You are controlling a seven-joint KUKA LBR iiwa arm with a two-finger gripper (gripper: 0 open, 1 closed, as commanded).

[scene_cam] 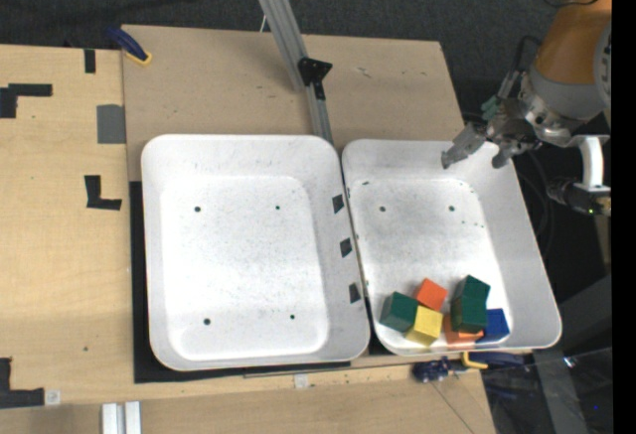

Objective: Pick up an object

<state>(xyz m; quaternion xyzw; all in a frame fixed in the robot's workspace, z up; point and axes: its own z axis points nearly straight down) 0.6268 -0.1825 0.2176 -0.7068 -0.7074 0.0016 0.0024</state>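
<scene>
Blocks are sitting in a tight cluster in the near part of the right bin, toward its front rim: a dark green block at the left, a yellow block touching it, an orange block just behind the yellow one, a second, taller dark green block to the right, a blue block at the near right, and a flat orange-red piece peeking out between the yellow and blue ones. They are pressing against one another, so little room is showing between their sides, and the blue block is lying close to the bin's front wall. The far half of the right bin is lying bare, a speckled white floor with a few small dark dots. The left bin is standing just beside it, their rims touching along the middle, both resting on the wooden table. The claw is hanging over the far right rim of the right bin, well apart from the cluster, with nothing between its fingers; whether they are apart or together I cannot tell. A slanted metal pole is crossing the table behind the bins.
</scene>
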